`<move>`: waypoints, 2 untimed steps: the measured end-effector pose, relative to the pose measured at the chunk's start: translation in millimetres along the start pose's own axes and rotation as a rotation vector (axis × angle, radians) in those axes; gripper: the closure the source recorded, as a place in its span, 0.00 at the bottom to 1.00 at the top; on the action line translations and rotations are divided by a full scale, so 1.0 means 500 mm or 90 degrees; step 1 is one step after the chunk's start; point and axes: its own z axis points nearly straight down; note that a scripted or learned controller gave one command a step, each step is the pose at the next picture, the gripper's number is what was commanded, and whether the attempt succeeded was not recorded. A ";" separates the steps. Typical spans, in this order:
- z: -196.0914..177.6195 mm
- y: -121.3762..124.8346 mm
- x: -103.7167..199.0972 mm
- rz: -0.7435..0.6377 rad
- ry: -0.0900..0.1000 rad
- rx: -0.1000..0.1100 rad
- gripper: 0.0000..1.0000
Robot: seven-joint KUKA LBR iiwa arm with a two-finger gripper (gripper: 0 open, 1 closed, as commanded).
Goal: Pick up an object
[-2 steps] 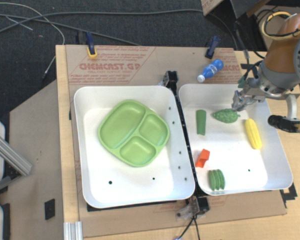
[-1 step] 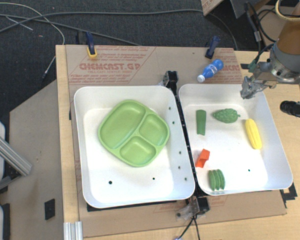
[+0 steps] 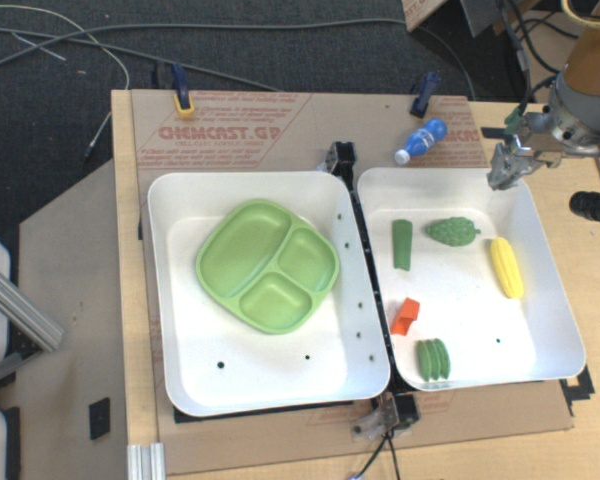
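The right bin (image 3: 555, 308) holds several small items: a green stick (image 3: 402, 244), a bumpy green piece (image 3: 453, 231), a yellow corn cob (image 3: 507, 266), an orange block (image 3: 406, 315) and a ribbed green piece (image 3: 433, 358). My gripper (image 3: 503, 171) hangs over the bin's far rim, above and to the right of the bumpy green piece. It touches none of the items. I see nothing in it.
A green divided plate (image 3: 268, 265) lies in the left bin (image 3: 165, 268). A blue bottle (image 3: 421, 141) lies on the cardboard behind the right bin. Blue clamps (image 3: 183, 99) grip the board's far edge. Cables run across the dark floor.
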 end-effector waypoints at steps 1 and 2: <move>0.018 -0.012 0.096 -0.003 0.003 0.005 1.00; 0.006 -0.007 0.204 -0.004 0.003 0.004 1.00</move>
